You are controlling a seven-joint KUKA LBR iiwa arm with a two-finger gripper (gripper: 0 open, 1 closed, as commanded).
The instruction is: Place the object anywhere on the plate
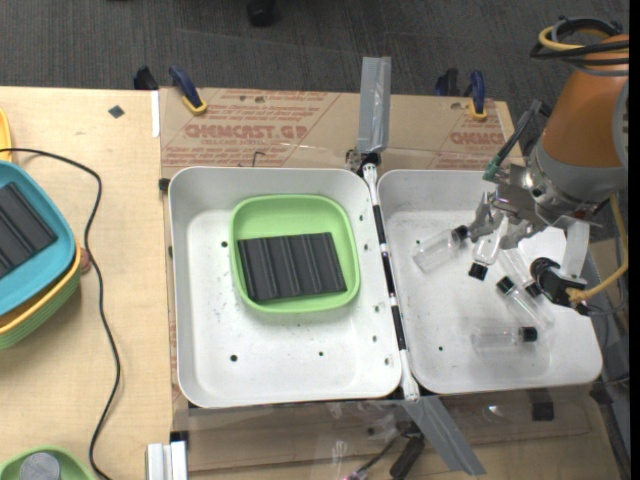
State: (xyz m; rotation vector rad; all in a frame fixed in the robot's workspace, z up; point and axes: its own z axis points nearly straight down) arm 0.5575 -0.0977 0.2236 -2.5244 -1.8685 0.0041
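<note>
A green square plate (341, 226) sits in the left bin (200, 298). A dark grey ribbed slab (293, 266) lies flat on it, covering its lower half. My gripper (496, 246) hangs low over the upper right part of the right bin (440, 353), far from the plate. Its fingers stand open with nothing between them. A clear vial with a black cap (438, 250) lies just left of the gripper. Two more clear vials (520, 296) (500, 339) lie below and to the right of it.
A divider ridge (385, 268) separates the two bins. Cardboard held by clamps (260, 123) lies behind them. Stacked teal and yellow dishes (35, 258) and a black cable (100, 268) rest on the wooden bench at left.
</note>
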